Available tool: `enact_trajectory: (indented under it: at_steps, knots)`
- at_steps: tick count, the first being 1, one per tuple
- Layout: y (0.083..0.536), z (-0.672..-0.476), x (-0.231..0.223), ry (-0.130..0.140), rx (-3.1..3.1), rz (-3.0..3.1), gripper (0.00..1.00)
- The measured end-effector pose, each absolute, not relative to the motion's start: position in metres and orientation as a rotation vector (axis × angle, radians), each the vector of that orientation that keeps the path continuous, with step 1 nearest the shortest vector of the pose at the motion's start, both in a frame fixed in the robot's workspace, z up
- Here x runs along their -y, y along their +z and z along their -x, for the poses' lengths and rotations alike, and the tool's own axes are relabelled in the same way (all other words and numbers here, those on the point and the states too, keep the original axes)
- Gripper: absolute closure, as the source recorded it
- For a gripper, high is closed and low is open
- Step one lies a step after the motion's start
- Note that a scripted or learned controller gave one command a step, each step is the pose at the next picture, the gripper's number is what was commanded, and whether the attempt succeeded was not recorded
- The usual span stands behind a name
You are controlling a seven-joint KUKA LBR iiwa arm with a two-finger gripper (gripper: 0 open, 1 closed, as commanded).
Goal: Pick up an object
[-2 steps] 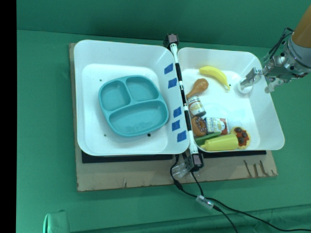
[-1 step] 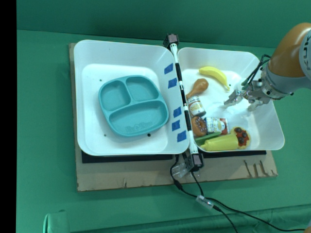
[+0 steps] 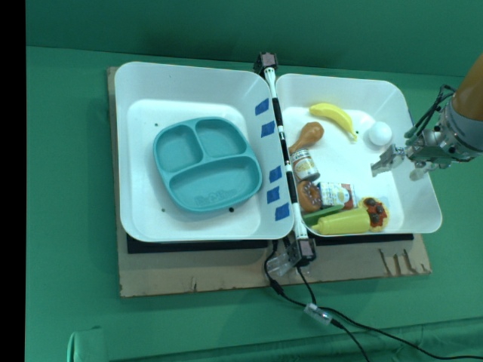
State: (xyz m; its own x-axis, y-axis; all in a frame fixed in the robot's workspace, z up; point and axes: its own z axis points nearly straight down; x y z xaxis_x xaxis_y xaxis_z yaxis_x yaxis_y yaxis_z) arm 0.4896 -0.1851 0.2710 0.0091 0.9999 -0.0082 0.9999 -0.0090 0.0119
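My gripper (image 3: 400,164) hovers over the right side of the right bin (image 3: 355,85), its two fingers spread apart with nothing between them. Below and left of it lie a yellow banana (image 3: 333,117), a white ball (image 3: 379,133), a brown drumstick (image 3: 307,136), a small jar (image 3: 305,164), a packet (image 3: 336,195), a yellow corn-like piece (image 3: 346,222) and a red-and-dark piece (image 3: 374,211). The white ball is the closest object, just up and left of the fingers.
The left bin (image 3: 136,89) holds a teal divided plate (image 3: 207,164). A divider with blue tape marks (image 3: 273,153) separates the bins. Cables (image 3: 317,311) trail off the cardboard base at the front.
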Motion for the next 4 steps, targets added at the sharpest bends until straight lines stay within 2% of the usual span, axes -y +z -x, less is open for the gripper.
enact_trajectory:
  at_steps: [1, 2, 3, 4]
  knots:
    - [0.245, -0.635, 0.189, 0.006, -2.204, -2.216, 0.0]
    - [0.202, -0.607, 0.19, 0.005, -2.201, -2.218, 0.0]
    - [0.188, -0.505, 0.191, 0.011, -2.195, -2.213, 0.0]
    - [0.323, -0.468, 0.189, 0.004, -2.203, -2.218, 0.0]
